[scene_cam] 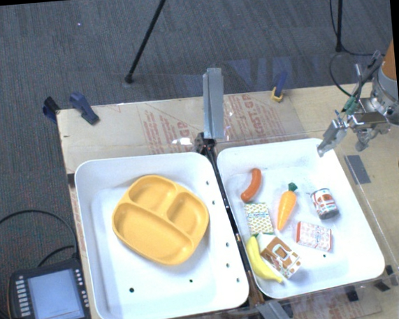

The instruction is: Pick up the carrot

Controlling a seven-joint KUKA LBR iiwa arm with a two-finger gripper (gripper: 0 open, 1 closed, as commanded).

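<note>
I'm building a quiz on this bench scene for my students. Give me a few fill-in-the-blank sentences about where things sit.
1. The carrot lies in the ____ bin.
2. The yellow divided plate sits in the ____ bin.
3. The banana is coloured ____.
4. The gripper hangs near the right bin's far ____ corner.

Missing words: right; left; yellow; right
</note>
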